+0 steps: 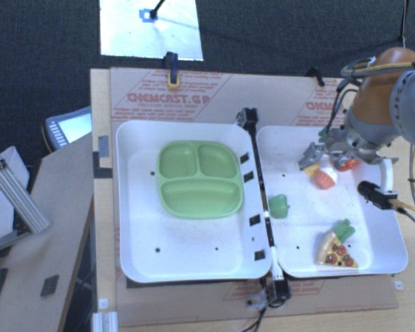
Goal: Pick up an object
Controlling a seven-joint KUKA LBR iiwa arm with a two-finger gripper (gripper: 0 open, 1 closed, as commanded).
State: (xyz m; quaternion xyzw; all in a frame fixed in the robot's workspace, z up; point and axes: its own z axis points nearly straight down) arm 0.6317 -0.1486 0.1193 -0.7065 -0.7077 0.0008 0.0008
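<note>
Orange toy (324, 179) sits under gripper (321, 160), right bin's (394, 254) twelve o'clock; finger state unreadable; you risk glancing it off, toy looks rounded.

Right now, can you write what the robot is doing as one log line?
gripper: low in right bin, beside orange toy | green plate: left bin | pizza slice: untouched

Red lettering reading "CHEMCAST GP" is printed on the protective sheet (194, 92) that covers the board under the two bins, just behind the left bin. The same red print repeats at the sheet's far right corner and along its near edge, but there it is slanted, partly covered and too small to read.
</note>
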